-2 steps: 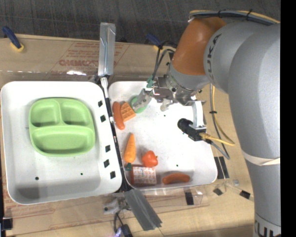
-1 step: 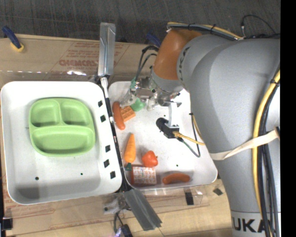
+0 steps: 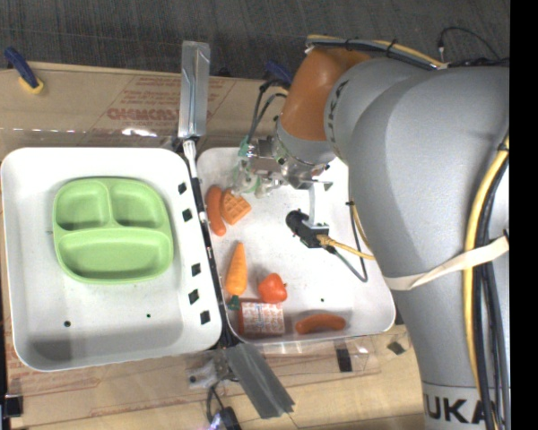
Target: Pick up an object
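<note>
Right now I have the tool (image 3: 251,173) low over the far end of the right bin (image 3: 363,280), just beside the waffle-like orange piece (image 3: 236,208); I cannot tell from here how its tips stand. The carrot (image 3: 237,270), red pepper (image 3: 272,288), sausage (image 3: 320,323) and small can (image 3: 262,318) lie nearer the front wall. The green divided plate (image 3: 114,227) sits alone in the left bin (image 3: 27,240). I judge the waffle piece the nearest target: I'd centre over it, staying off the bin wall, then descend straight and close gently.
</note>
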`<state>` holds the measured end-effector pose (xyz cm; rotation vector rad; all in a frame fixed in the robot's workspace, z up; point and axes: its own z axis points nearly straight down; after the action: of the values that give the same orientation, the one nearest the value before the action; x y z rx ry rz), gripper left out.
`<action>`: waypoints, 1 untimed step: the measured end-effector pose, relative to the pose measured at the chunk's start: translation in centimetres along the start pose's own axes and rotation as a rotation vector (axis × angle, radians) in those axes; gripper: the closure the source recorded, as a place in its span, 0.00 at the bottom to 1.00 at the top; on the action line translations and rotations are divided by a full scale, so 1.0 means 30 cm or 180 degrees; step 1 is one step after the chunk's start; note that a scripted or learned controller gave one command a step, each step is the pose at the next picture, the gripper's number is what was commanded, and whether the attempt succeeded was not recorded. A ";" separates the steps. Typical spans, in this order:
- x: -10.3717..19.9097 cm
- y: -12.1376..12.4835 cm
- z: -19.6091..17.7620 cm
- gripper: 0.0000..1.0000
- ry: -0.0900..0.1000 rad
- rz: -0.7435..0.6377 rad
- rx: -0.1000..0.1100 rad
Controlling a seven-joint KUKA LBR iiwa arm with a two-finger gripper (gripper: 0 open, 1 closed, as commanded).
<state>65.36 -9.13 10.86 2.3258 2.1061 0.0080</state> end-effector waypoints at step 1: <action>0.092 -0.067 -0.282 1.00 -0.0003 -0.0613 0.0021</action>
<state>63.56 -6.17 19.30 2.1153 2.3227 -0.0008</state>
